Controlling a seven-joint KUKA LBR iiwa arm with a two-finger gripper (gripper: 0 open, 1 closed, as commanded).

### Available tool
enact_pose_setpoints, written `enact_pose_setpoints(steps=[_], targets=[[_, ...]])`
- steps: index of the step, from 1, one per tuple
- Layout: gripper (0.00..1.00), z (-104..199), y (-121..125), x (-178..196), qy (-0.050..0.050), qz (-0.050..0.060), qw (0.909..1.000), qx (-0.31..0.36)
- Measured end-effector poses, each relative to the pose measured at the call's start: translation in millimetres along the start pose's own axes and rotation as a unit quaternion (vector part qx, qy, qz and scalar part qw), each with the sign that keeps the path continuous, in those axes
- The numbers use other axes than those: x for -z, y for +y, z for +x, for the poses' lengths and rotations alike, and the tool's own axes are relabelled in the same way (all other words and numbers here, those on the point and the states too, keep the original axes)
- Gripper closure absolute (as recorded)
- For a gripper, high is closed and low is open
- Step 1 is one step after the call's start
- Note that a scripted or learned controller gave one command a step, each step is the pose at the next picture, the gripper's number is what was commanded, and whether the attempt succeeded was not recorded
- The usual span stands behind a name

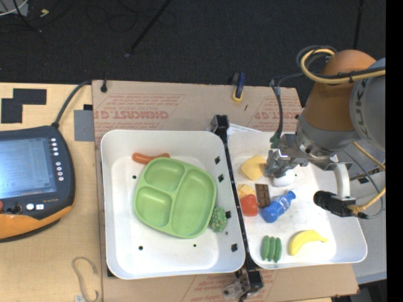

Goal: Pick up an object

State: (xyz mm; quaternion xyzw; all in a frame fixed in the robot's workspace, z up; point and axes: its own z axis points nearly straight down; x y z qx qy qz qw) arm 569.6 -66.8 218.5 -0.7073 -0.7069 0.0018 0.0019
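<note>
Camera view: cardboard-covered bench against black backdrop.

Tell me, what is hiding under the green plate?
An orange carrot pokes out from behind the green plate, and a green bunch of grapes sits at its edge. Anything fully under the plate is covered, so I cannot tell.

Left bin: plate at centre; carrot by its far edge; grapes at its right edge.
Right bin: bottle centre; banana, beans near front edge; lemon toward far-left corner.
</note>
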Motion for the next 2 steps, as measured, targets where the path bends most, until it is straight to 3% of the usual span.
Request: enact_pose_setpoints(steps=[1, 2], targets=[[1.00, 4, 3, 18, 0.000, -0.001, 1.0000, 0.001], [1.00, -3, -2, 5, 0.000, 0.000, 1.0000, 0.000]])
